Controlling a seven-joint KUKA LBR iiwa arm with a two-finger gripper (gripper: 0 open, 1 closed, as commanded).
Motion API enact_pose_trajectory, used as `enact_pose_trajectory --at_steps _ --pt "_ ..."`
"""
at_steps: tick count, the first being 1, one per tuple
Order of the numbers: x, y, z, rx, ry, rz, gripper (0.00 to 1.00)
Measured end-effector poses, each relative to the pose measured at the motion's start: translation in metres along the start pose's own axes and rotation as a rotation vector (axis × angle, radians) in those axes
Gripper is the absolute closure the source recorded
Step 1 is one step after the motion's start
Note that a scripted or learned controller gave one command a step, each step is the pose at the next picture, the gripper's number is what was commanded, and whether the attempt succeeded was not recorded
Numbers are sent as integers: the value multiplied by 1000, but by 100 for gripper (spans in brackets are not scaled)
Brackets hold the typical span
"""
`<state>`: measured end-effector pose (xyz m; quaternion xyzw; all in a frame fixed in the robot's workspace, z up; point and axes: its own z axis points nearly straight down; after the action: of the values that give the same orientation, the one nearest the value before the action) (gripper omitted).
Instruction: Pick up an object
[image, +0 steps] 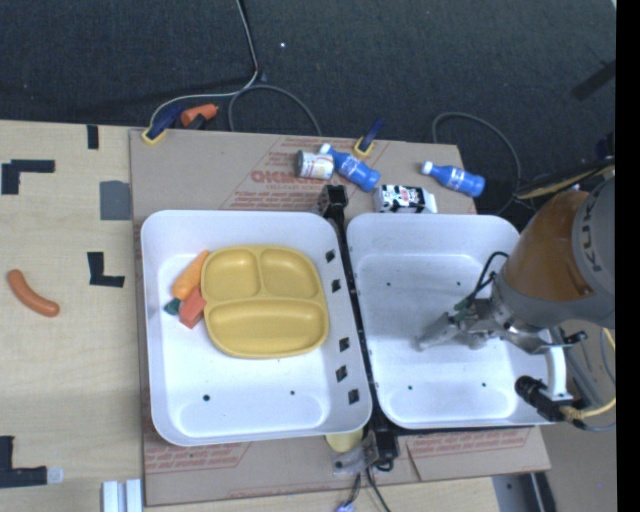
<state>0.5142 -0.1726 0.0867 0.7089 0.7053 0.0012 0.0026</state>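
Gripper low over the right bin, reaching in from the right; cannot tell finger state, nothing seen between them. Left bin alongside, holding yellow divided plate. Tucked against plate's left edge, orange carrot-like piece and small red piece. Beyond the bins, two blue bottles. Far left on the bench, a sausage.

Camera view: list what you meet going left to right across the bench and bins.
Toy sausage → orange carrot piece → yellow divided plate in the left bin → gripper over the right bin → grey arm with orange band.
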Motion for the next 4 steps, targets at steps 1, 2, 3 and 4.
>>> enact_pose_trajectory --at_steps 1,2,3,4 --pt "-46 58 0 0 0 -6 0" --pt "52 19 -1 -2 -1 -10 0" --pt "-30 -33 -22 8 -2 4 0" --pt "9 53 -18 1 2 -12 0"
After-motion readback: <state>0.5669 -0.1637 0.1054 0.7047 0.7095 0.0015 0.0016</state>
